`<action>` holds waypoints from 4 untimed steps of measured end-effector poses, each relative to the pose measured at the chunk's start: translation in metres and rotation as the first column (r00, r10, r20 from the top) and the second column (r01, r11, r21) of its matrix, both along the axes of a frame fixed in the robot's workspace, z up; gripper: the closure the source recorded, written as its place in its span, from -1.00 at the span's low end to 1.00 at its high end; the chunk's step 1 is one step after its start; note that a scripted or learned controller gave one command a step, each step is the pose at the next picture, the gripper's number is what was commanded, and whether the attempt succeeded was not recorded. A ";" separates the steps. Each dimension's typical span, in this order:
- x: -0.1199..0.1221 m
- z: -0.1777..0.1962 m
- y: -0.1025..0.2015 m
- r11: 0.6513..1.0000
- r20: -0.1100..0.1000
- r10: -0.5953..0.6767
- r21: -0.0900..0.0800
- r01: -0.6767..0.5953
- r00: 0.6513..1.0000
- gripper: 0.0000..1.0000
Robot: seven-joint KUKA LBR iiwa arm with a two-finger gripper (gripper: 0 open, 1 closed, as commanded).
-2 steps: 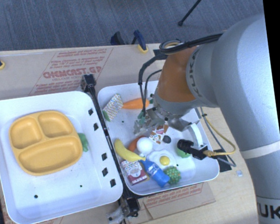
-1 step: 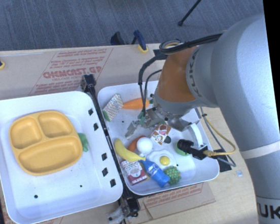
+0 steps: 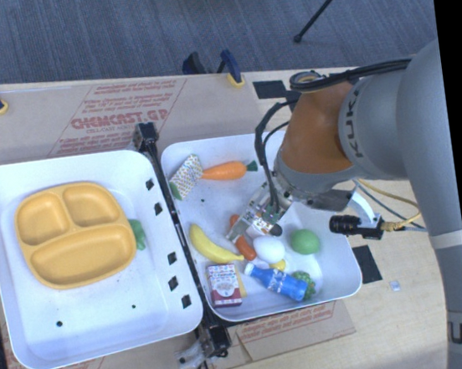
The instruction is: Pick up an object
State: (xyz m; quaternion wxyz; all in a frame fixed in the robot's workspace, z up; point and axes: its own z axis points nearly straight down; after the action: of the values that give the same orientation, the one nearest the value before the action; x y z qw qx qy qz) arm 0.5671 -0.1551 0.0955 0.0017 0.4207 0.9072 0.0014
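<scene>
Bench (image 3: 55, 127) under cardboard carries two white bins side by side in the camera view. The left bin (image 3: 12, 318) holds a yellow divided tray (image 3: 75, 234) with something small and green (image 3: 139, 234) tucked against its right edge. The right bin (image 3: 345, 278) holds the clutter: a carrot (image 3: 224, 171) near the top, a checked packet (image 3: 185, 177) beside it, a banana (image 3: 209, 245) lower down, a small red box (image 3: 225, 285), a blue bottle (image 3: 278, 282), a white egg-like piece (image 3: 267, 250), a green ball (image 3: 304, 241) and a red-orange piece (image 3: 244, 246).

The arm reaches in from the right, and the gripper (image 3: 260, 219) hangs low over the middle of the right bin, just above the white piece and the red-orange piece. I cannot tell how it is set, because the wrist and the clutter beneath blur together.

As for progress, nothing appears lifted: every item seems to lie on the bin floor. My reading is that the approach is made but the grasp and the lift remain, with the likeliest targets being the pieces directly below the tool.
</scene>
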 end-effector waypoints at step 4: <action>-0.028 -0.001 0.055 0.960 0.003 0.281 -0.018 -0.281 0.960 -1.00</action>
State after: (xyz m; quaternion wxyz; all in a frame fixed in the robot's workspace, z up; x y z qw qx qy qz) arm 0.5389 -0.1000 0.0945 0.0077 0.2878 0.9576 -0.0050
